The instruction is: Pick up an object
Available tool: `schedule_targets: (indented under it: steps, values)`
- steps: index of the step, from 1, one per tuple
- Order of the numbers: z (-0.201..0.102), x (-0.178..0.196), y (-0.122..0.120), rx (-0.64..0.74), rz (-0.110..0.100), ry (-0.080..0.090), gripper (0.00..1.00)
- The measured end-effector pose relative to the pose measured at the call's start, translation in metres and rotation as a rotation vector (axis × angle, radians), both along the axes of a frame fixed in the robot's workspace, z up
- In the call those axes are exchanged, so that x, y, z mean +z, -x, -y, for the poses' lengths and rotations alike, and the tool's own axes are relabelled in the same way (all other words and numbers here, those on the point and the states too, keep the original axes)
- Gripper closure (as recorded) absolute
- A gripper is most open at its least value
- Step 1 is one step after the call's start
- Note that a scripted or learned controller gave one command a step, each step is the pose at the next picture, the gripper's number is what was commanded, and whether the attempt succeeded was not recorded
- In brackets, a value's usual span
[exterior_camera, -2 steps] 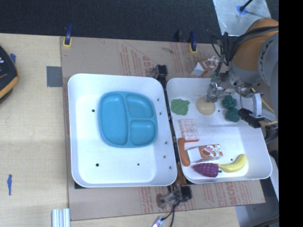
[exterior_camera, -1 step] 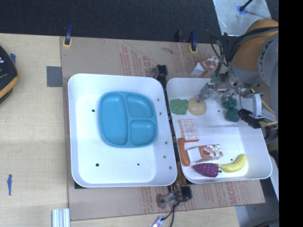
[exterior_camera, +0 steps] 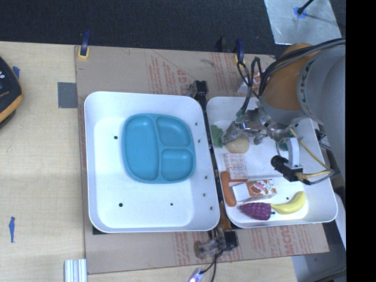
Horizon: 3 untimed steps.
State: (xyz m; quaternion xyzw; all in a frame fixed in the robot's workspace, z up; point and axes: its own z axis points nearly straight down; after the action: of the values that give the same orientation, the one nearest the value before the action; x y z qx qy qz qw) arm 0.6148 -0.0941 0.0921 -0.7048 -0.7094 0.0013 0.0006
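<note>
My gripper (exterior_camera: 242,129) hangs low over the far left part of the right bin (exterior_camera: 320,215). Right under it lies a beige rounded object (exterior_camera: 237,146), partly covered by the gripper head. A green item (exterior_camera: 217,136) sits just to its left, against the bin wall. Nearer the front lie a small pale card (exterior_camera: 235,165), an orange sausage-shaped piece (exterior_camera: 228,188), a red and white packet (exterior_camera: 256,188), a purple grape bunch (exterior_camera: 256,210) and a yellow banana (exterior_camera: 289,204). I cannot make out whether the gripper touches the beige object.
The left bin (exterior_camera: 100,157) holds a blue divided plate (exterior_camera: 158,147). The grey arm with its orange band (exterior_camera: 288,87) and black cables covers the right bin's far right side. A dark device (exterior_camera: 7,93) lies at the bench's left edge.
</note>
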Motion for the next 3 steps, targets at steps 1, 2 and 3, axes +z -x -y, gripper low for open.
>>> schedule_targets:
  steps: [1, 2, 3]
  values:
    - [0.004, -0.001, 0.082, -0.001, -0.002, 0.000, 0.00]
    - [0.005, 0.000, 0.031, -0.003, 0.001, -0.001, 0.00]
    - [0.043, 0.000, 0.002, -0.005, 0.001, -0.001, 0.00]
